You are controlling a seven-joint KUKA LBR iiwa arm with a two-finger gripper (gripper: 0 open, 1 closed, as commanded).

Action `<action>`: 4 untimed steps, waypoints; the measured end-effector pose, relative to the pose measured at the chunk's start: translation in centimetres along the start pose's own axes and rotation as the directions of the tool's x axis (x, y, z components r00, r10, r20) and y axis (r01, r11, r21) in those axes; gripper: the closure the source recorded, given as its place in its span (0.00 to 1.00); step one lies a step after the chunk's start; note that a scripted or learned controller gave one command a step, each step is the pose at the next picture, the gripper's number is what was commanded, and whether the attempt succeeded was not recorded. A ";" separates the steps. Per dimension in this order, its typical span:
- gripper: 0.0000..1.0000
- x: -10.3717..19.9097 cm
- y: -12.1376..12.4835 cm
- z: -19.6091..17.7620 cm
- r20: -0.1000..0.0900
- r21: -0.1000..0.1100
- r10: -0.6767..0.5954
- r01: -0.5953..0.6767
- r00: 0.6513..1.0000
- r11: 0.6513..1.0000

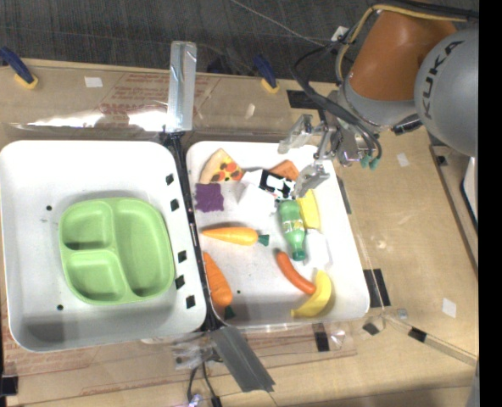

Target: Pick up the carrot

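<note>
Carrot-shaped orange plastic toy with a green tip (231, 236) lay on its side across the middle of the right white bin (344, 219), green end pointing toward the arm's side. A purple block (209, 197) sat just above it, and a pizza-slice toy (221, 166) lay beyond that near the bin's far wall. To the carrot's right stood a green bottle (292, 227), touching a yellow corn-like piece (309, 209). Below lay a second, redder carrot-like piece (295, 273) beside a yellow banana (318, 296), and another orange piece (216, 281) rested against the bin's left wall. The two-finger gripper (315, 175) hovered over the bin's far right corner, well apart from the carrot; whether its fingers were apart or together could not be told. The left white bin (13, 227) held a green divided plate (115, 248).
</note>
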State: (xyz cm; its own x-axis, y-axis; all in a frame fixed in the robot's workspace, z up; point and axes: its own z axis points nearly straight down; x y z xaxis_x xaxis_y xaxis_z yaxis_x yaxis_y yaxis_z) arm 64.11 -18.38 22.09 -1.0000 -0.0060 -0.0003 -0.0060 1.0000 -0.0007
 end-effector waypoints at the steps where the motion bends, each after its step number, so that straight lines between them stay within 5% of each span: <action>1: 0.00 5.5 6.8 6.9 -0.005 -0.003 0.021 -0.021 1.000 1.000; 2: 0.00 6.1 9.6 13.2 -0.006 -0.003 -0.013 0.013 1.000 1.000; 3: 1.00 5.8 9.7 11.8 0.002 -0.001 -0.021 0.021 1.000 1.000; 4: 1.00 4.6 5.1 -1.7 0.013 0.003 0.034 -0.034 0.999 0.999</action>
State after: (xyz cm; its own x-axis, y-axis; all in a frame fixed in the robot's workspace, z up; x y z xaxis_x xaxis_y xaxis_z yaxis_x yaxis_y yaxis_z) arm 59.51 -13.34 23.80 -0.9995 0.0278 -0.0133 0.0279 0.9996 -0.0037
